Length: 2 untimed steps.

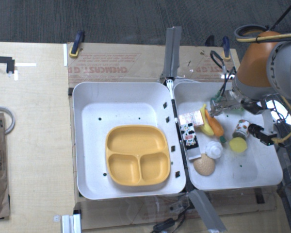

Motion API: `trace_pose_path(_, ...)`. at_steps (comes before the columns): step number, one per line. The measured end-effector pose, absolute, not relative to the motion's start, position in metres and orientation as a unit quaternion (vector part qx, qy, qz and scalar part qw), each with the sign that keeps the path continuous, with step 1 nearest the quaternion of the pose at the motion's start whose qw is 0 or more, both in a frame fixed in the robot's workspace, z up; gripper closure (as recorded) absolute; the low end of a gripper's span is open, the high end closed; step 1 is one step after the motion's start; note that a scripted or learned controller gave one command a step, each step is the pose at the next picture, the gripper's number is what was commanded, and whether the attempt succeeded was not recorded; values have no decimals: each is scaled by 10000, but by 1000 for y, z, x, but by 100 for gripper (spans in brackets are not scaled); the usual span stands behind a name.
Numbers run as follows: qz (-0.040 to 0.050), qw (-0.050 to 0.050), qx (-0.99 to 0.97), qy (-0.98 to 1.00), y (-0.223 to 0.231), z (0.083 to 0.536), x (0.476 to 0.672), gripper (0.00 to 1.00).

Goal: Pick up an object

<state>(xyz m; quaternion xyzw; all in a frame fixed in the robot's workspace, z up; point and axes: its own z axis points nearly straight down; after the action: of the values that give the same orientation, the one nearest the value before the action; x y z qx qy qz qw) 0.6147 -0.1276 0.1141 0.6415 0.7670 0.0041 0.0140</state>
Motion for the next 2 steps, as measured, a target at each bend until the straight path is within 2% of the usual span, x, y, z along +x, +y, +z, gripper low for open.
trace_pose_path(1, 28, 155, 6426, 7661, -131, 115, 614, 0)
trace_pose_path(2, -6, 9, 5801, 8146, -123, 92, 572, 0)
